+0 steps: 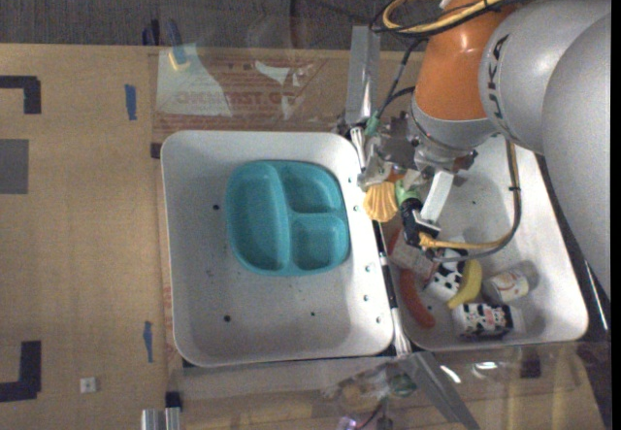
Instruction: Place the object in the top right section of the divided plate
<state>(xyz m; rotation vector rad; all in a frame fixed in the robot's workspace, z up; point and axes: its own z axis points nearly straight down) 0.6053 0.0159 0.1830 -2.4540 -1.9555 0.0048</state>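
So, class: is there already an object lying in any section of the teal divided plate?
No: all three sections of the teal divided plate show bare teal, and the toys lie in the right bin.

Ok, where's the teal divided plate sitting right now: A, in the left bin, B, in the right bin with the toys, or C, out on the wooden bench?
A: the teal divided plate lies flat inside the left bin, apart from the toys in the right bin.
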